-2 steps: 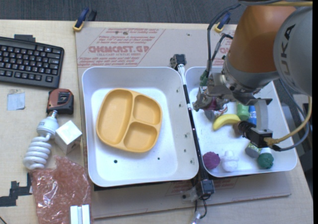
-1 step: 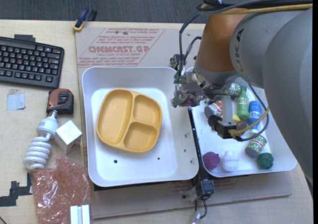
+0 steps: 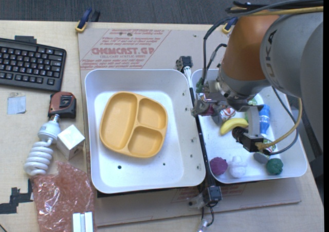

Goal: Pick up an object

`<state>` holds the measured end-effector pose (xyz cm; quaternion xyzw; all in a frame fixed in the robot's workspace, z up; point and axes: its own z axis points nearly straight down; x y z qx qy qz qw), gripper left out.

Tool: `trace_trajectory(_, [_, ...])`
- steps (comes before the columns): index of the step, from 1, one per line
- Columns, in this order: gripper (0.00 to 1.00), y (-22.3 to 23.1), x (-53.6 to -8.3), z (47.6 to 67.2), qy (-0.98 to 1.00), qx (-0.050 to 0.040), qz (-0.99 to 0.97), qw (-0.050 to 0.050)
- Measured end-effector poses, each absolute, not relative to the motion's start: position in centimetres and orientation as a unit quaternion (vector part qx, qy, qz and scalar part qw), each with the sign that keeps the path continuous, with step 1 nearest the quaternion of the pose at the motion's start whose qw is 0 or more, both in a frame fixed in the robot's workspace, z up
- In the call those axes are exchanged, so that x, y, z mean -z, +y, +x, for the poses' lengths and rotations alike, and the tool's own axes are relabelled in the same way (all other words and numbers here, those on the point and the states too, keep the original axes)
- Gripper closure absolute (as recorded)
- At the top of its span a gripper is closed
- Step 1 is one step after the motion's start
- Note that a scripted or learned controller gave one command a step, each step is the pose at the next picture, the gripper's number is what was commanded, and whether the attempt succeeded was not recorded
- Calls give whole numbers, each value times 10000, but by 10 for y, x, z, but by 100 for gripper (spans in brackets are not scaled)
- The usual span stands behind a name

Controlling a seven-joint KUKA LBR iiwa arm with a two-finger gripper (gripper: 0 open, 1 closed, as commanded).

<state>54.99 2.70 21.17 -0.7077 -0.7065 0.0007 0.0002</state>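
My gripper point(image 3: 212, 106) hangs low over the upper left part of the right bin point(image 3: 293, 166), under the orange wrist band. A yellow banana point(image 3: 234, 125) lies just below and to the right of it. A blue bottle point(image 3: 264, 119) stands further right, partly hidden by the arm. Along the bin's front lie a purple fuzzy object point(image 3: 218, 165), a white lumpy toy point(image 3: 237, 167), a small grey piece point(image 3: 260, 157) and a green ball point(image 3: 274, 166). The arm's body hides whatever lies straight under the gripper.
The left bin point(image 3: 97, 174) holds a yellow divided plate point(image 3: 134, 124). Left of the bins lie a keyboard point(image 3: 31, 64), a tape measure point(image 3: 62, 105), a spiral bulb point(image 3: 42, 148), a white cube point(image 3: 71, 139) and a pink bag point(image 3: 64, 195).
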Motion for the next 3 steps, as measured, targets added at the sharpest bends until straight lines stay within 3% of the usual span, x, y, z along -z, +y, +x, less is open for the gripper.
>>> trace_trajectory(1, [100, -19, -200, 485, -7065, 2, -7077, -4])
trace_trajectory(2, [100, 75, -192, 547, -7073, -3, -7069, -2])
trace_trajectory(3, [100, 159, -216, 543, -7081, -8, -7062, -2])
